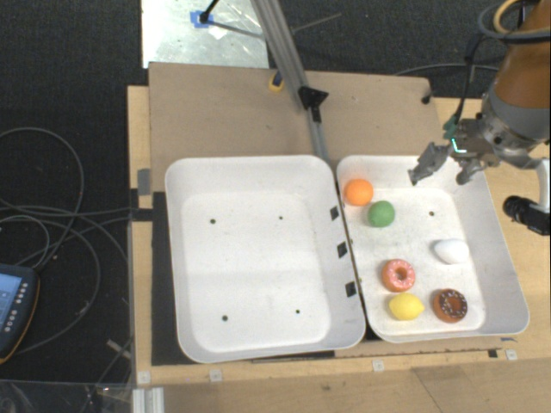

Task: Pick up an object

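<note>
Bench with dark carpet around it carries two white bins side by side. Gripper (446, 164) hovers over the right bin's (482, 196) far edge, fingers spread, nothing between them. Approach step, by my reading; nothing picked yet. Nearest candidates: green ball (381, 214) and orange ball (358, 192) by the far-left corner (touching or nearly). Next: descend and centre on one; neighbour may crowd the fingers. White egg (450, 250) sits by the right edge, clear.
</note>
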`<state>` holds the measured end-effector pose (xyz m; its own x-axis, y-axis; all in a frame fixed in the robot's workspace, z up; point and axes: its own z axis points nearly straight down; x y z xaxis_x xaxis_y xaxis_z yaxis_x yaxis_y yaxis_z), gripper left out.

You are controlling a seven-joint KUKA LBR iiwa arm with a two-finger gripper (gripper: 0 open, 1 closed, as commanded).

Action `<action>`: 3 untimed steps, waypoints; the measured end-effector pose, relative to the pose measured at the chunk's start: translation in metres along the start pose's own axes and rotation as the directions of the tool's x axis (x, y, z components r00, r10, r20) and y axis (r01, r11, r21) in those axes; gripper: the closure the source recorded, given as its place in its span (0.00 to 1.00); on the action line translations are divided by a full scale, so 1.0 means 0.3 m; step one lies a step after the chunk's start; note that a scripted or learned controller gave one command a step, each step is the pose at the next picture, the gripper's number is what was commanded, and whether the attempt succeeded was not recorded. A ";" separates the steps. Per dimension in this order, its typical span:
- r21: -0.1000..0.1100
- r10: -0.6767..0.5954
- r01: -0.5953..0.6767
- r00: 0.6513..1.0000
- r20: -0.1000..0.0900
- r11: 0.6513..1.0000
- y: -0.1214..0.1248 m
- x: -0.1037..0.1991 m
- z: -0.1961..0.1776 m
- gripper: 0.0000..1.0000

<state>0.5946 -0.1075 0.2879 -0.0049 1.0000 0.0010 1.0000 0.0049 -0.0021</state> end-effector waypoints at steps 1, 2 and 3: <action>-0.004 0.001 -0.001 1.000 0.001 1.000 0.002 -0.001 -0.006 0.00; 0.001 0.005 -0.005 1.000 0.001 1.000 -0.022 -0.020 0.184 0.00; 0.002 0.005 -0.005 1.000 0.000 1.000 -0.038 -0.018 0.392 0.00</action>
<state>0.5829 -0.1128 0.1704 0.0001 1.0000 0.0009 1.0000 -0.0001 -0.0045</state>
